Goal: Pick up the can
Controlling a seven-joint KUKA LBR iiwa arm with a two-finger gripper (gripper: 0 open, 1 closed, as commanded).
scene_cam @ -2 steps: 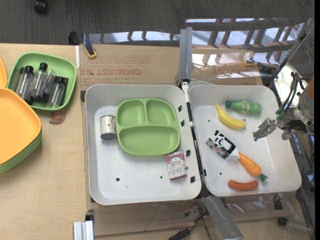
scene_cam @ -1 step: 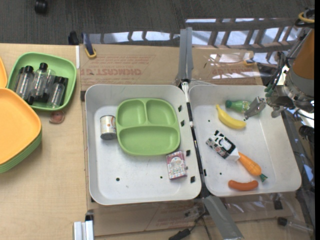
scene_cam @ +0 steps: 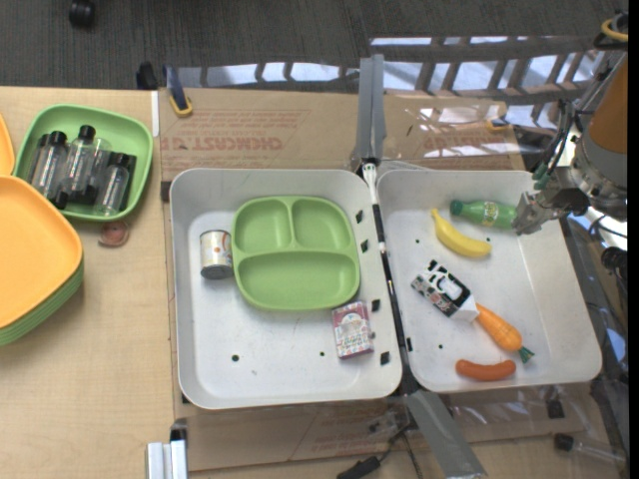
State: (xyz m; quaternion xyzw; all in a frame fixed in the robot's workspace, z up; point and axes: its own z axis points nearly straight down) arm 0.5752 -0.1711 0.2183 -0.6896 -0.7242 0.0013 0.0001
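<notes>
Can (scene_cam: 215, 254) between bin wall (scene_cam: 178, 267) and plate (scene_cam: 297, 251)

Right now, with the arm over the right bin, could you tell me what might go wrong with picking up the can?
1. The can lies on its side in the left bin, touching the green plate; it may roll, or a finger may hit the plate's rim.
2. The end effector sits by the green bottle in the right bin and could knock it, or the banana, when crossing.
</notes>
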